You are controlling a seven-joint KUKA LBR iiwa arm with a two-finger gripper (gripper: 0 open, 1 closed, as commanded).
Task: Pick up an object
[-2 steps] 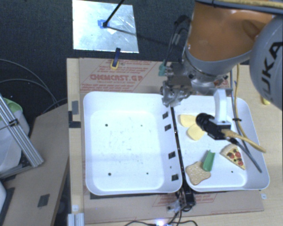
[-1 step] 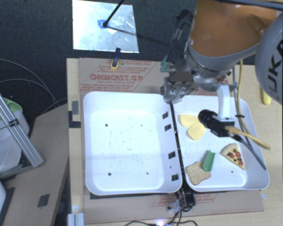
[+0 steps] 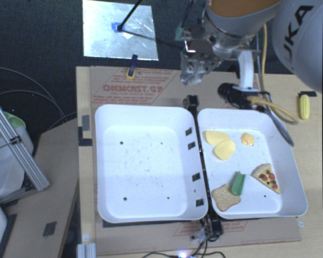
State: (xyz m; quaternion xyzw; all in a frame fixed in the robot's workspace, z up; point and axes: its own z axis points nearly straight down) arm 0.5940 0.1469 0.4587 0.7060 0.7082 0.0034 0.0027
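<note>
Five items: seen in right bin (image 3: pixel 287 166), forward of end effector (image 3: pixel 194 75).
Nearest: yellow slice (image 3: pixel 216 136).
End effector: state cannot be told.

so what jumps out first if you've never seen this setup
The big grey arm with its orange band looms at the top, its gripper above the bench behind the bins. Next, the toy foods in the right bin: a pizza slice, yellow pieces and a green piece.

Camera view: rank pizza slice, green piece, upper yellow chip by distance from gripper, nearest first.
From the gripper, above the bins' top edge:
1. Upper yellow chip, top left of the right bin.
2. Green piece, lower middle, resting on the cracker.
3. Pizza slice, lower right.
</note>
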